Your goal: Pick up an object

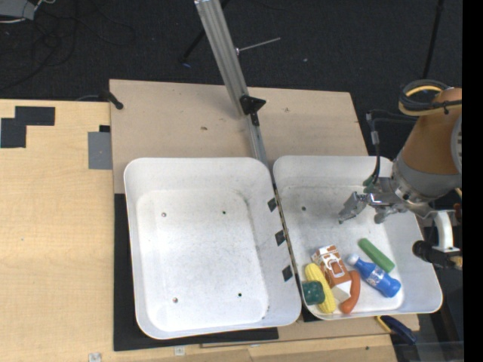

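right now i am reaching in from the right side, my grey and orange arm (432,145) hanging over the right bin (332,176). my claw (367,210) is hovering over the bare middle of that bin, with its two fingers (349,208) spread apart and nothing sitting between them.

the things to pick are all lying in the near corner of the right bin, well below my claw. a green stick (376,254) is lying at a slant nearest my fingers, apart from them. just beside it a blue bottle (375,276) with a white cap is lying on its side. to the left of the bottle a small orange and white box (330,262) is resting, touching a yellow corn cob (320,286) that has a green end. an orange curved piece (351,294) is lying between the corn cob and the bottle, close to the bin's near rim.

the left bin (200,243) is sitting beside the right one, the two rims meeting along a line with small black clips (280,237). both bins are resting on the bench (181,115), and a slanted metal rail (226,59) is rising from behind where the bins meet.
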